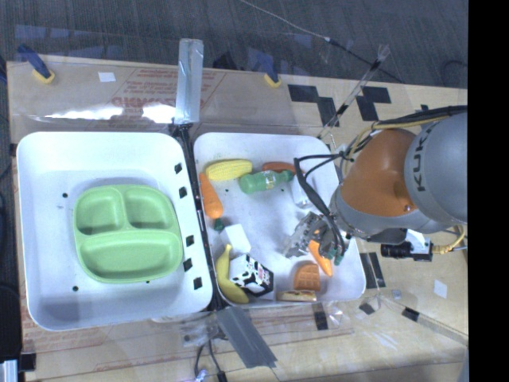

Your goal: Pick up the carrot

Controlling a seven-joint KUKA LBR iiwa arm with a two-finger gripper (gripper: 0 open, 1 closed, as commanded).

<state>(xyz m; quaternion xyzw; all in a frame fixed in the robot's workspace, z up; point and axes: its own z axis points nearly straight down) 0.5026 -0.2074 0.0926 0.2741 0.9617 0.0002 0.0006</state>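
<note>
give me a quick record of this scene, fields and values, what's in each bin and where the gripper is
left bin: green divided plate
right bin: corn cob, green bottle, carrot, banana, black and white cow-print toy, white block, bread-like pieces near the front wall
carrot position: along the right bin's left wall, lying free
gripper: low in the right bin's right half, an orange item at its tip; grasp unclear
gripper to carrot: apart, across the bin
arm: grey, orange band
</note>
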